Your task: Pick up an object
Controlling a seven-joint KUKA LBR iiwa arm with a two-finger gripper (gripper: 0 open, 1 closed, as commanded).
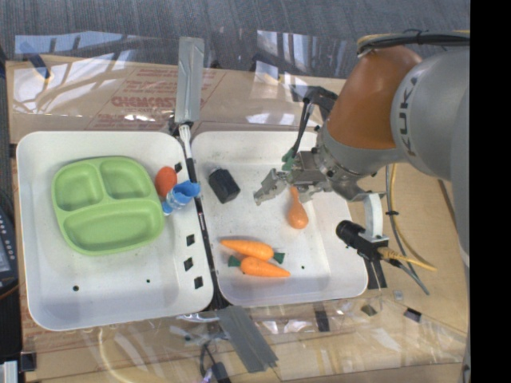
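Your gripper hangs over the right bin, near the middle of its far half, with the fingers spread apart and nothing between them.

The nearest candidate is the small orange gourd-shaped toy, lying on the bin floor just beside the gripper, towards the bin's right edge. Its long axis runs roughly from the far edge to the near edge of the bin, with the narrow neck pointing to the far edge, under the wrist, and the round bulb towards you at the near side. It looks like hollow plastic, so expect it to be light, stiff and rather slippery; the bulb will likely roll or squirt out if you pinch it off-centre. Take it across the neck or just above the bulb, closing crosswise to the long axis.

Two toy carrots lie side by side close to the near edge of the same bin, long axes running almost parallel to that edge, green stubs pointing different ways as far as I can tell. They taper, so grip at the thick middle.

A black block sits near the bin's left wall; it is compact and probably the steadiest hold. In the left bin, a green divided plate and an orange-and-blue toy at the dividing wall are well apart from the gripper.
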